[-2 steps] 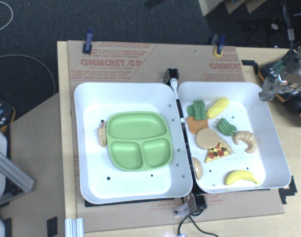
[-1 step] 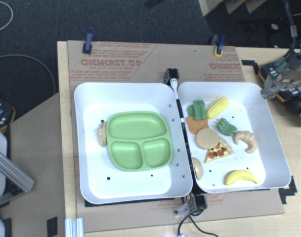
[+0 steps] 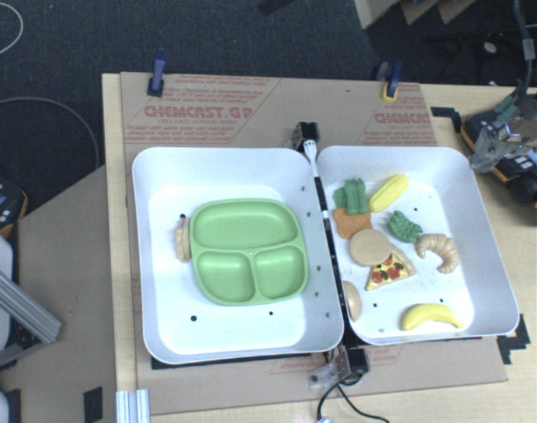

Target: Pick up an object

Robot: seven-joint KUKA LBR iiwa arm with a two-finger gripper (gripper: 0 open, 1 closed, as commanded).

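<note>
The right bin [image 3: 488,263] holds several toy foods: a corn cob [image 3: 388,192], a carrot with a green top [image 3: 351,210], a green broccoli piece [image 3: 405,227], a croissant [image 3: 438,250], a tan round disc [image 3: 369,247], a pizza slice [image 3: 389,271], a banana [image 3: 431,317] and a tan oval piece [image 3: 352,300] by the bin's left wall. The gripper [image 3: 495,144] sits at the far right, just outside the right bin's upper right corner, apart from all the foods. Nothing shows in its grasp.
The left bin [image 3: 153,201] carries a green divided plate [image 3: 248,249] with a small tan food piece [image 3: 182,238] against the plate's left edge. A black clip [image 3: 307,136] sits at the top of the seam between the bins. Cardboard lies under both bins.
</note>
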